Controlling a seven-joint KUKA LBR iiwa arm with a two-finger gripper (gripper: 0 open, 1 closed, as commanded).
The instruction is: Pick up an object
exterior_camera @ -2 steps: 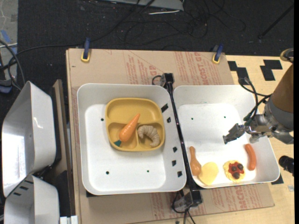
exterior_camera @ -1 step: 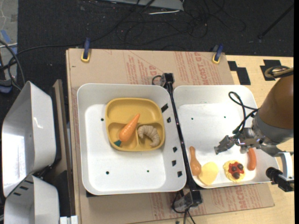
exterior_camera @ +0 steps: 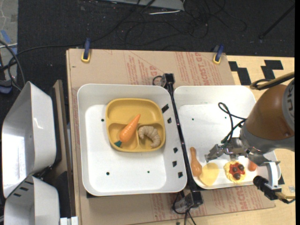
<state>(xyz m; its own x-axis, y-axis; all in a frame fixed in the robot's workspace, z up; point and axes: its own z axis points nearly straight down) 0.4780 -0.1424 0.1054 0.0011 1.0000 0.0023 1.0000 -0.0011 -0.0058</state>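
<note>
My gripper hangs low over the front of the right bin, on the grey arm with its orange band. Just below and left of it lie a tan chicken drumstick and a pale yellow round piece. A small yellow tart with red and dark toppings lies just right of these, under the wrist. A little orange piece sits beside the tart. Nothing is visibly held in the gripper.
The left bin holds a yellow divided plate with a toy carrot and a beige shrimp. A black cable loops from the wrist over the right bin. A black divider strip runs between the bins.
</note>
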